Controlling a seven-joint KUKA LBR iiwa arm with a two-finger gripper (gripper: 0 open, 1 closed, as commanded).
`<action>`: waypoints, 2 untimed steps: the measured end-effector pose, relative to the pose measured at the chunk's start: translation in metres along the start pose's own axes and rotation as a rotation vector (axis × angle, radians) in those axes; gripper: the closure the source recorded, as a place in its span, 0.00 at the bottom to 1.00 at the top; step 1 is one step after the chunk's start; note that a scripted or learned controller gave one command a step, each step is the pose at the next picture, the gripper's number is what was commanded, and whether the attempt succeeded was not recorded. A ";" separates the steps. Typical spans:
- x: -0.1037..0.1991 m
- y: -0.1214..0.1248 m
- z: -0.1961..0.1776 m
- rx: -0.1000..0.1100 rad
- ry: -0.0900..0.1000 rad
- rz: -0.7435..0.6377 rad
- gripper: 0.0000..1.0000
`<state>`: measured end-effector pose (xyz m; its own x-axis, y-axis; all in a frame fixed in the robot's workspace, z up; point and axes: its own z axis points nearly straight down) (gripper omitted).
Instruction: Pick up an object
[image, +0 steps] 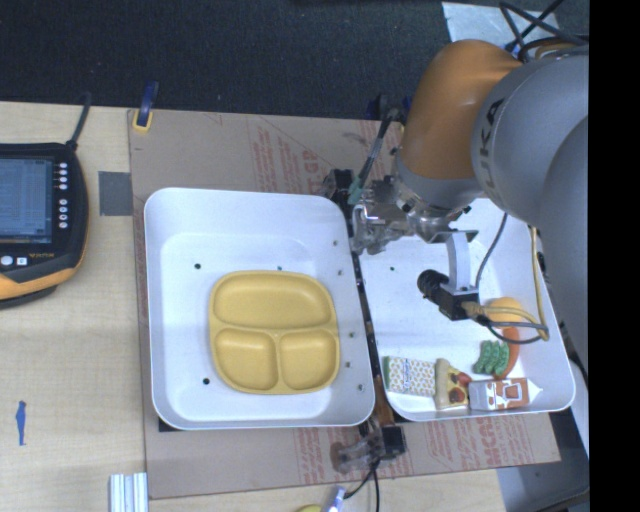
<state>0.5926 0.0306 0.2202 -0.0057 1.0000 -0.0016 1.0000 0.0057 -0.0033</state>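
A grey robot arm (535, 120) with a broad orange band (450, 100) above the wrist reaches in from the right and hangs over the upper part of the shallow white right bin (400, 320). Its metal two-finger gripper (372, 230) points down at the upper left corner of that bin, just beside the seam where the two bins meet. Seen from above, with the wrist covering most of it, whether the gripper is apart or together cannot be told, and nothing can be seen in its grasp.

The things to pick lie in a loose row along the near edge of the right bin, well apart from the gripper. From left to right these are a square white packet with a green dotted print (408, 375), a pale yellow wedge with a brown and red end (449, 385) touching the packet's right side, and a small white and orange carton (500, 395) lying flat. Above the carton sits a knobbly green plastic piece (491, 356), and above that a curved yellow and orange item (510, 312), possibly toy fruit, near the bin's right wall.

The shallow white left bin (160, 300) holds a yellow plastic divided plate with three compartments (272, 330), lying flat near its middle.

Both bins rest on a brown cardboard sheet (250, 140) on the pale wooden bench (60, 360). On the bench to the far left lies a black and orange handheld control pendant with a screen (35, 215), and a grey patch of tape (115, 192) lies between it and the left bin
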 end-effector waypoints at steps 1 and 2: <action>-0.047 0.003 -0.020 -0.001 0.001 0.004 1.00; -0.115 0.022 -0.010 -0.001 0.001 0.005 1.00</action>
<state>0.6149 -0.0840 0.2300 -0.0011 1.0000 -0.0006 1.0000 0.0011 -0.0019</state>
